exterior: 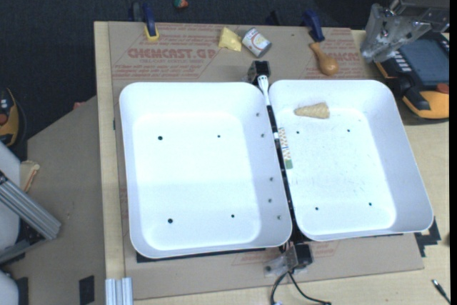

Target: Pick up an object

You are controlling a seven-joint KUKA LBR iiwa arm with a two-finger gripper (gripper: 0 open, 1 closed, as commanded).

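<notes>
Cone-shaped tan object [313, 111] — in right bin [400, 153], well apart from the gripper [382, 36].

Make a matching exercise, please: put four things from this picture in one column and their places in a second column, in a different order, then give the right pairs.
Things:
1. tan cone-shaped piece
2. yellow wedge
3. small orange and green ball
4. wooden pear-shaped piece

Places:
A. on the dark floor beyond the board
B. on the board behind the right bin, near a blue clamp
C. inside the right bin, near its far wall
D. on the board behind the left bin, beside a small box

Pairs: 1-C, 2-D, 3-A, 4-B
</notes>
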